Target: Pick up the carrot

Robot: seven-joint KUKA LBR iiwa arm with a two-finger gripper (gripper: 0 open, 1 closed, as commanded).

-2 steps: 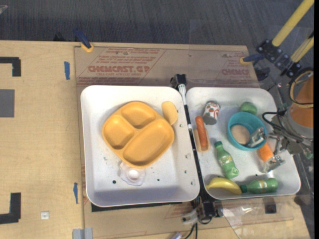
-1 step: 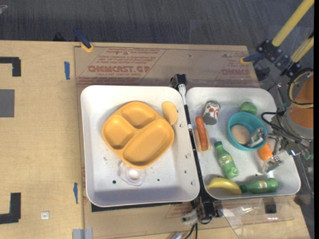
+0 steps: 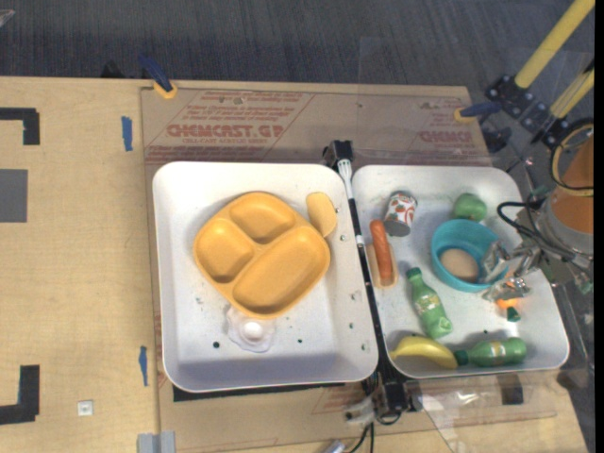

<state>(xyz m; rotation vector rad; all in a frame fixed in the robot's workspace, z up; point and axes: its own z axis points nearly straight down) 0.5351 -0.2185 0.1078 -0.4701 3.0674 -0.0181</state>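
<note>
Gripper (image 3: 511,286) low at rt bin's (image 3: 552,343) edge

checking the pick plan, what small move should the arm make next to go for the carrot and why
Probably move the gripper left across the right bin. It sits near that bin's right side, by the teal bowl, with nothing visibly held. The carrot lies apart along the bin's left wall, beside the small can.

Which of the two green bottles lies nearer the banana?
The bottle along the right bin's front edge: it lies beside the banana's tip. The other bottle sits higher up, mid-bin, just above the banana.
</note>
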